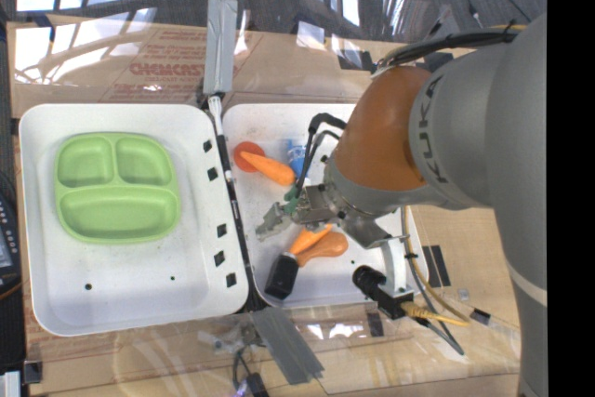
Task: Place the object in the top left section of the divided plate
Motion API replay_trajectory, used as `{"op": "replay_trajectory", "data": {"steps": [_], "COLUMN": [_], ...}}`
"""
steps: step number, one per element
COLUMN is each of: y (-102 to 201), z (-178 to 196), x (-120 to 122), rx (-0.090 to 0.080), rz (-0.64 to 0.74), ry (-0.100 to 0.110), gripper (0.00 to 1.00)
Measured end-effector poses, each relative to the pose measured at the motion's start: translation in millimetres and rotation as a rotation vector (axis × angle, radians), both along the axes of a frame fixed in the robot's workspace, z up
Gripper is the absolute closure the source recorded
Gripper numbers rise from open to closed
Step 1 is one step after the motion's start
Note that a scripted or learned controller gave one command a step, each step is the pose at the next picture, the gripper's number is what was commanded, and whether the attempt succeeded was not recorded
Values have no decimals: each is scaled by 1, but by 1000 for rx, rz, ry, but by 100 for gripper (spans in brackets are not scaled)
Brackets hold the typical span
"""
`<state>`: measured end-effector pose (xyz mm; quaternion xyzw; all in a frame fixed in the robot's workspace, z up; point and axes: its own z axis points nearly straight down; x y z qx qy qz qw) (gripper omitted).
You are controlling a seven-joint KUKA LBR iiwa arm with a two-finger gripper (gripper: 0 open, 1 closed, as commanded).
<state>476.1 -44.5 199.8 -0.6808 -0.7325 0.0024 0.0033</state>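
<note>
Bare floor around green plate (117,187)

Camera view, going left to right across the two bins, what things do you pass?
Green divided plate → tape-covered seam between the bins → orange carrot → the arm's orange band.

Two white bins (56,293), one divided plate (116,188), two carrots (265,165).

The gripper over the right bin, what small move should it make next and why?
Probably ease straight down and a little toward the orange carrot-like piece just below the gripper. No object sits in the green divided plate in the left bin, and I can't see anything between the fingers, so a pick comes first.
</note>
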Motion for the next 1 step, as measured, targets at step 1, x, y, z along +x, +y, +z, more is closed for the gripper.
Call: {"op": "replay_trajectory", "data": {"steps": [1], "y": [0], "z": [0], "x": [0], "rx": [0], "rz": [0], "ry": [0], "gripper": [0]}}
